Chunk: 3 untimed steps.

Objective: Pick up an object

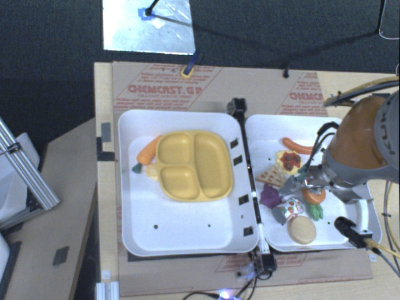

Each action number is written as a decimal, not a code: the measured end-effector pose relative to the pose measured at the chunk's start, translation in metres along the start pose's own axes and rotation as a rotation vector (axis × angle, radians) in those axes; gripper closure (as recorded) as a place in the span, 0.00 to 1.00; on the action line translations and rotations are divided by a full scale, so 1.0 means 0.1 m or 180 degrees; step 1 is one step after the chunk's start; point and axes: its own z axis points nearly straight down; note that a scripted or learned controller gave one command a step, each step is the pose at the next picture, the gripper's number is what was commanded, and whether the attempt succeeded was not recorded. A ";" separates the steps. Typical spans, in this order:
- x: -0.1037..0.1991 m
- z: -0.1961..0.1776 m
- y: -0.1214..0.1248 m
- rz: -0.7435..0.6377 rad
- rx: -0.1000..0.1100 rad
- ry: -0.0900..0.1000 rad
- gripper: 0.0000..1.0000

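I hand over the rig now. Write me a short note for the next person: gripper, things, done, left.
Gripper: low in the right bin, among the toy food; finger state unclear.
Right bin: sausage, pizza slice, waffle, purple piece, can, bun.
Left bin: yellow tray, carrot touching its left edge.
Done: nothing seen lifted.
Left: grasp and lift one thing.

Right bin: hotdog, pizza slice, waffle, purple piece, can, bun, clustered.
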 end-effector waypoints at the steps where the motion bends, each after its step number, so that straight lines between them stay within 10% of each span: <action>1: -0.07 0.13 0.07 0.0019 -0.0083 -0.0051 0.00; 2: -0.09 0.00 0.10 0.0019 -0.0115 -0.0066 1.00; 3: -0.05 -0.42 0.12 -0.0009 -0.0004 -0.0002 1.00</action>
